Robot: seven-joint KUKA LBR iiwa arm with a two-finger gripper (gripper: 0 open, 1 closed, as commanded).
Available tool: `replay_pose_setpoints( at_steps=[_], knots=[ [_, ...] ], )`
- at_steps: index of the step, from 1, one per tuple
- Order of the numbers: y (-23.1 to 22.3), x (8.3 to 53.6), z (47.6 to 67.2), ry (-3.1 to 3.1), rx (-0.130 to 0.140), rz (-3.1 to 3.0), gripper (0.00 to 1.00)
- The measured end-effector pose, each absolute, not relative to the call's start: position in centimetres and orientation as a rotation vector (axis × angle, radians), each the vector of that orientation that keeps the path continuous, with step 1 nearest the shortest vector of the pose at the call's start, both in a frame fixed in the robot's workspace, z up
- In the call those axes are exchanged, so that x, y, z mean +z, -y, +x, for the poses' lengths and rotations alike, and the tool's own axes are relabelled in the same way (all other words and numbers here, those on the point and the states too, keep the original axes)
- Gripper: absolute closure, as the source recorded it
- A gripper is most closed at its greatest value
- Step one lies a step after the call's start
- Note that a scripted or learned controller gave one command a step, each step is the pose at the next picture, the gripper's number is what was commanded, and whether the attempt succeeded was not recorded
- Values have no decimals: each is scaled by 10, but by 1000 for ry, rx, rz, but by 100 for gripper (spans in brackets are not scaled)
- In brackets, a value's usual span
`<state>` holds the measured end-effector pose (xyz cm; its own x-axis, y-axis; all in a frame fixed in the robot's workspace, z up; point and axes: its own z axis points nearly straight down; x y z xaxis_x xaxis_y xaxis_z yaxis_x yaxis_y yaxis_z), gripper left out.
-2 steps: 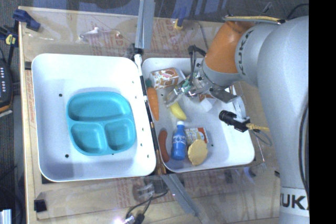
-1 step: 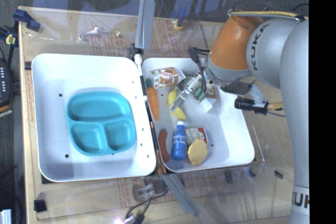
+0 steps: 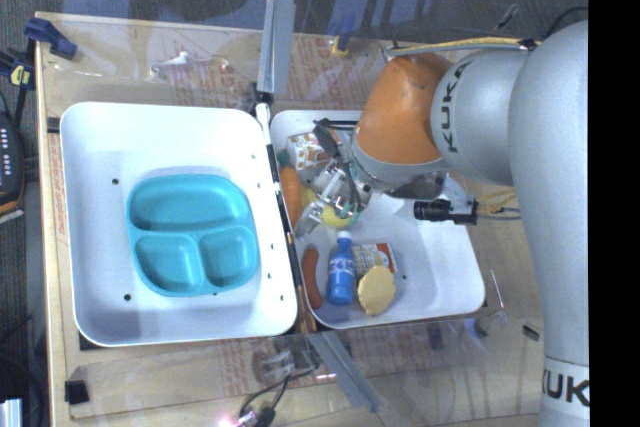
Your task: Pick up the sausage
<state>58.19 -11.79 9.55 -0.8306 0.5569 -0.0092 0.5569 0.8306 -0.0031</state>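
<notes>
Reaching the sausage [image 3: 311, 277], which lies against the right bin's [image 3: 460, 300] left wall just beside the blue bottle [image 3: 342, 270], calls for bringing the end effector [image 3: 335, 200], whose open-or-closed state I cannot tell, down along that wall without nudging the bottle.

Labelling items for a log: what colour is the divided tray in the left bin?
Turquoise blue, in the camera view: tray.

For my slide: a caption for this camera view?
Gripper low in the right bin, above the sausage by its left wall.
</notes>
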Motion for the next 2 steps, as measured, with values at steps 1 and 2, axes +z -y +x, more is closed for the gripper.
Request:
replay_pose_setpoints(
  at_steps=[1, 2],
  knots=[
    [181, 93, 580, -3052, 0, 737, 0],
    [116, 95, 607, -2997, -14, 921, 0]
  ],
)
